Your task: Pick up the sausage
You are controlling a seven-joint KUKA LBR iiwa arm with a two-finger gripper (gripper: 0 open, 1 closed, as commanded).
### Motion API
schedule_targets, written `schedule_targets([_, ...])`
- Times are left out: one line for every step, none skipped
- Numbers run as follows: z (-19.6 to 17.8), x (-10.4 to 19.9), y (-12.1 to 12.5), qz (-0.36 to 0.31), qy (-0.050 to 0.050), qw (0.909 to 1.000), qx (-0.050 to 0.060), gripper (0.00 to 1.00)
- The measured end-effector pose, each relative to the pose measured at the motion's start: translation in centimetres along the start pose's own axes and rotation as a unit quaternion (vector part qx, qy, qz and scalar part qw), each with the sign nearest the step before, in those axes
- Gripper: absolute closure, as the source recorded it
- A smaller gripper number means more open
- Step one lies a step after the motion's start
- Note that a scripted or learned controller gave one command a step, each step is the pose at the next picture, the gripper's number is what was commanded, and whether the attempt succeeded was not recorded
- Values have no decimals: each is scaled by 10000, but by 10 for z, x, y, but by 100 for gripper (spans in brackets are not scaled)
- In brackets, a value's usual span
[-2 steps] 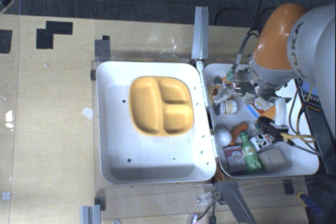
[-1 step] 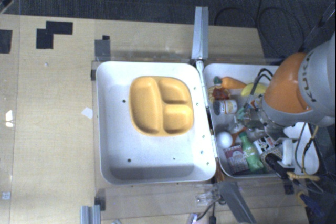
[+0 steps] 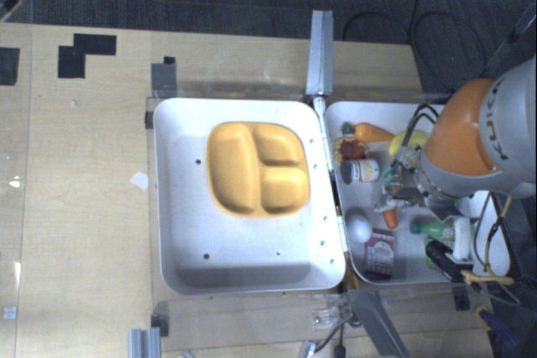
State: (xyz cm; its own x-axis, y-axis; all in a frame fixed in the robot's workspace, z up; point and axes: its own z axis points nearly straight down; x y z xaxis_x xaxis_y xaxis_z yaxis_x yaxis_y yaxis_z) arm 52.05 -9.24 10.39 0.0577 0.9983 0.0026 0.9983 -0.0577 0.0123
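A smooth yellow three-compartment plastic tray (image 3: 257, 168) sits centre-frame; the gripper (image 3: 401, 190) at right hovers over a small reddish-orange sausage (image 3: 390, 218), finger state unclear.

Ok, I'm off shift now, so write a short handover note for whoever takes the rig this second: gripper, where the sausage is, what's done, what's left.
Gripper: down low in the right bin, above the clutter; whether it is open or shut cannot be read from this view.
Sausage: the small orange-red piece lying on the right bin's floor, just below the gripper, beside the silver ball.
Yellow tray: sits in the left bin.
Done: the arm is positioned close over the sausage.
Left: nothing shows it gripped or raised, so the pick-up is still to do.
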Motion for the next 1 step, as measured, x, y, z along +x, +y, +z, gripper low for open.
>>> schedule_targets([-5, -10, 26, -104, -13, 9999, 37, 100])
